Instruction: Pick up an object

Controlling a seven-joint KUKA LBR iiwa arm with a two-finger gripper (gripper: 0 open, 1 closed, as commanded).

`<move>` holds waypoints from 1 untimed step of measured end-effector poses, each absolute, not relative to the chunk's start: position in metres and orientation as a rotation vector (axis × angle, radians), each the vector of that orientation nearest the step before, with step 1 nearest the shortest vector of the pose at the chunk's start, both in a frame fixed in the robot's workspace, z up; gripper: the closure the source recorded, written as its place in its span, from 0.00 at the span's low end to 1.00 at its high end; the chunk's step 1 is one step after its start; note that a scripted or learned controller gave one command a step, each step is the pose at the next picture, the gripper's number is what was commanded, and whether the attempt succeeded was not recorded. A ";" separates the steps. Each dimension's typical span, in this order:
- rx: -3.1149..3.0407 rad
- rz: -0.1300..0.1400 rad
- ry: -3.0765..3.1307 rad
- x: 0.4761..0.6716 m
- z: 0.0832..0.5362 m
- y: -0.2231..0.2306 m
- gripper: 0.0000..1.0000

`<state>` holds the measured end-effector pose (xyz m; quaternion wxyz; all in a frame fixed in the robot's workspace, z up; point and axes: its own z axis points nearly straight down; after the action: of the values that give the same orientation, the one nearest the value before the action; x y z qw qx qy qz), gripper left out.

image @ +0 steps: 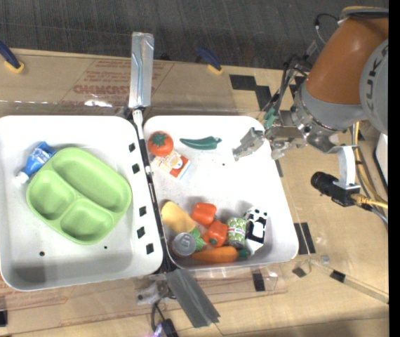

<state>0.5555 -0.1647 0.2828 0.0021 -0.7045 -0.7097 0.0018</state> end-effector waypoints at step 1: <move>-2.303 0.007 -2.130 0.543 0.210 -0.094 0.00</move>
<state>0.5427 -0.0942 0.2096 0.0023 -0.7342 -0.6789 0.0024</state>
